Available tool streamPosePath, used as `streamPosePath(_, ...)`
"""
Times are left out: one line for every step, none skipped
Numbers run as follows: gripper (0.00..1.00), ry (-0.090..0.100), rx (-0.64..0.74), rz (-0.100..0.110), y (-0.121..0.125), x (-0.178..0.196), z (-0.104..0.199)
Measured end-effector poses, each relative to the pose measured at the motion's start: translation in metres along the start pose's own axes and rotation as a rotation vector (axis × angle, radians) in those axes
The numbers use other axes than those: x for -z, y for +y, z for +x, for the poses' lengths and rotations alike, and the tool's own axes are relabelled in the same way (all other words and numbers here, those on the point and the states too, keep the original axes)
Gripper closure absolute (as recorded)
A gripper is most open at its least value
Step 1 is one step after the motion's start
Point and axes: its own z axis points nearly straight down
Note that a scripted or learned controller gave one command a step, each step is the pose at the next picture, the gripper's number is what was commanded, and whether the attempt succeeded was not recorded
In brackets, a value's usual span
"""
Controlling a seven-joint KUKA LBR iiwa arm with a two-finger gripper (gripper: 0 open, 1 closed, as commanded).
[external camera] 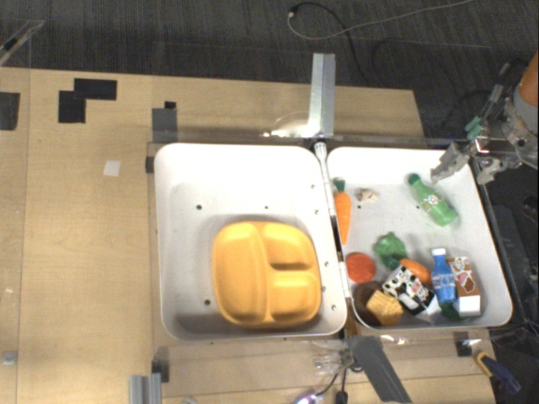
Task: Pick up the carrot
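Observation:
The carrot (342,212) is small and orange with a green top. It lies lengthwise against the left wall of the right bin (497,263), green end pointing to the back. My gripper (466,165) hangs over the bin's far right corner, well to the right of the carrot. Its fingers (445,165) stand open with nothing between them. A green bottle (433,200) lies just below and left of the gripper.
The right bin's front holds a red disc (361,266), a green toy (390,247), a blue bottle (442,275), a cow-patterned carton (407,289) and several other toys. A yellow divided plate (265,272) sits in the left bin (181,225). A metal post (322,99) stands behind the bins.

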Motion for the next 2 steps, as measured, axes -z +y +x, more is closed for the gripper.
streamPosePath(0.00,0.001,0.206,0.000,0.048,-0.063,0.064)
streamPosePath(0.00,0.001,0.324,0.000,0.032,-0.098,0.127)
